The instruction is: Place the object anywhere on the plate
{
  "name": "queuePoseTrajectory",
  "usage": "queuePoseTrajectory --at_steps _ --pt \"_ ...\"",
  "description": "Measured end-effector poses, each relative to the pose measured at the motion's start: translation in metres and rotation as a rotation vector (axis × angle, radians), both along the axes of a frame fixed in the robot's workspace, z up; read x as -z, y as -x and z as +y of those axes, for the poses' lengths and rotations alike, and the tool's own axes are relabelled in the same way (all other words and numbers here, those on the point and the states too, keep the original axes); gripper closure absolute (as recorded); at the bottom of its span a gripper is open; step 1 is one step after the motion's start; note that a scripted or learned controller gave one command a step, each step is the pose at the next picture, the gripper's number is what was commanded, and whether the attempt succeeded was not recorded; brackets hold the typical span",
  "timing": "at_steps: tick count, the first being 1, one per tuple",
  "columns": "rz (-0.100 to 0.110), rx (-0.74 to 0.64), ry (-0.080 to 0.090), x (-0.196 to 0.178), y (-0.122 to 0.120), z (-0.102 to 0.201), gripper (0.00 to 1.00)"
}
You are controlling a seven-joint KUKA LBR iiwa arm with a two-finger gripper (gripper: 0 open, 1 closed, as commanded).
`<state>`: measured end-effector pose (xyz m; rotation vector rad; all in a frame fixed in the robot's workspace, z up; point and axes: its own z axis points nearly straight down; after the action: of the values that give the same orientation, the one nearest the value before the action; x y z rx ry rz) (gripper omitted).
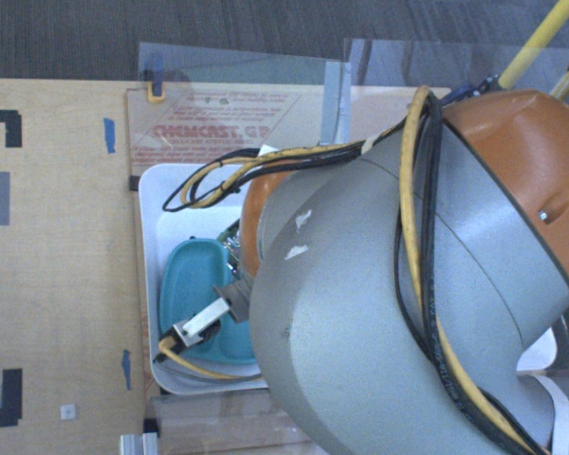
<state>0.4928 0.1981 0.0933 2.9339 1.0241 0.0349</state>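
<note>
Grey arm (379, 292) nearest, bulking over the right side — it hides most of the white bin (152, 197) | gripper hidden behind the arm, its state cannot be told | teal plate (185, 282) lies in the bin, partly covered | task object not made out | tan worktop (57, 254) at left — yellow cable (218, 173) loops over the bin.

One teal plate (192, 282), one white bin (157, 207)

The pale wooden bench (57, 254) carries a white bin (152, 207) holding a teal plate (185, 282).
</note>
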Motion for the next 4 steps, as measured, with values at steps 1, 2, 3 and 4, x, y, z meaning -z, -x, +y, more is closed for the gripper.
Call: queuePoseTrajectory --at_steps 1,2,3,4 --pt "0.037 0.257 -0.025 -0.097 0.014 -0.069 1.00" --pt "0.040 -0.172 -0.019 -0.143 0.011 -0.103 1.00" --pt "0.043 0.102 -0.025 -0.015 0.006 -0.062 1.00" --pt "0.043 -0.557 -0.013 -0.149 0.013 -0.029 1.00"
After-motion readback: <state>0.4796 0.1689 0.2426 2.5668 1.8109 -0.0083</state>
